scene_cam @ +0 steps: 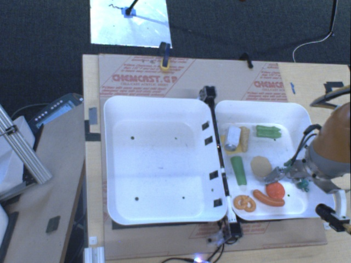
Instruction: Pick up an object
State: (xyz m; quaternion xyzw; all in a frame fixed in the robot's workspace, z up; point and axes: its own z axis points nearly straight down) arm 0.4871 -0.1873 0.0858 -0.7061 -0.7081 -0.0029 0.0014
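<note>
White bins [159,106]; red, perhaps tomato-like, ball [275,190]; green stick [238,170].

My gripper [282,174] hangs low over the right bin [299,113], near its right wall, close beside the red tomato [276,190] and the tan potato [261,166]. An orange sausage [268,199] lies just below the tomato, a pretzel [244,203] sits toward the bin's front-left corner, and a green cucumber [238,170] lies along its left wall. Toward the far edge rest a corn cob [236,138] and a green pepper [268,131]. The left bin [159,163] sits alongside.
</note>
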